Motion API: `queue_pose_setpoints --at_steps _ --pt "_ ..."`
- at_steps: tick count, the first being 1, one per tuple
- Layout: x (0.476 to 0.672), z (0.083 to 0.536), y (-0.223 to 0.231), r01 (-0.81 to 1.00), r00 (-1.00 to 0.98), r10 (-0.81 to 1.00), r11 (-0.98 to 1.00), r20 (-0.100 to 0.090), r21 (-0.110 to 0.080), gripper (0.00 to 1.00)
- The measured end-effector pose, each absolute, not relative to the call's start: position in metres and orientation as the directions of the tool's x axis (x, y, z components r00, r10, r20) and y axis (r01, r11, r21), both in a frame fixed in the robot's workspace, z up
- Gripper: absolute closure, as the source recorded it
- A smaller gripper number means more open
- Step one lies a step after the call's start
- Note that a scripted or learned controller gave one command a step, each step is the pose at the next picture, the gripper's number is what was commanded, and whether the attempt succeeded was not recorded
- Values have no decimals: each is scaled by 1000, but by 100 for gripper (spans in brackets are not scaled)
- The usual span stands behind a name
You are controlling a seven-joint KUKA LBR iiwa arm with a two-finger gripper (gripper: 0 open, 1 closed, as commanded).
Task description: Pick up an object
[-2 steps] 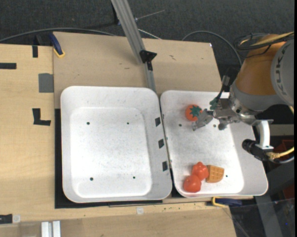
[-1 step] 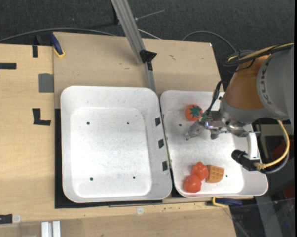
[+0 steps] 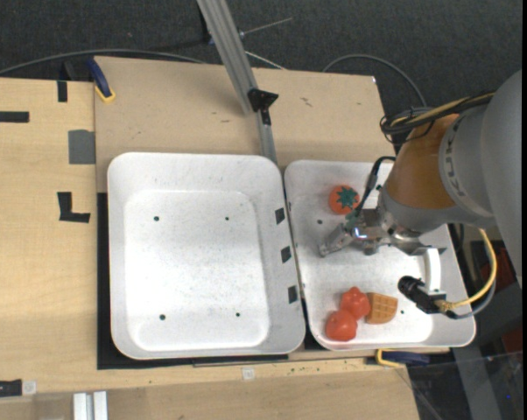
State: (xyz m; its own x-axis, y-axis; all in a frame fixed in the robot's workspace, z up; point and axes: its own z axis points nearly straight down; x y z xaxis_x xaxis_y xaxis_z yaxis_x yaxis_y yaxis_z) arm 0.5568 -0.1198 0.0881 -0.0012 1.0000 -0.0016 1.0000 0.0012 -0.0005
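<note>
The small round tomato (image 3: 342, 199), lying near the far side of the right bin (image 3: 320, 318) just beside the empty, slightly parted gripper (image 3: 329, 248), is judged light, stiff and smooth, best pinched across its middle.

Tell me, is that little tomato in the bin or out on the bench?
In. The tomato lies on the floor of the right bin, near its far wall, just beside the claw.

Two bins sit side by side on the worktop (image 3: 185, 121). In the right bin (image 3: 320, 182), a tomato (image 3: 342, 199) lies toward the far side, the pincer (image 3: 333, 245) just before it, and three toy foods (image 3: 360, 311) cluster at the near edge.
</note>
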Motion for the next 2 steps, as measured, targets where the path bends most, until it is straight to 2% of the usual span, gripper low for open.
queue_pose_setpoints --at_steps 1,2 --pt "557 99 -119 1000 -2 1000 2 0 -1 100" --pt "564 143 -118 1000 -2 1000 2 0 3 100"
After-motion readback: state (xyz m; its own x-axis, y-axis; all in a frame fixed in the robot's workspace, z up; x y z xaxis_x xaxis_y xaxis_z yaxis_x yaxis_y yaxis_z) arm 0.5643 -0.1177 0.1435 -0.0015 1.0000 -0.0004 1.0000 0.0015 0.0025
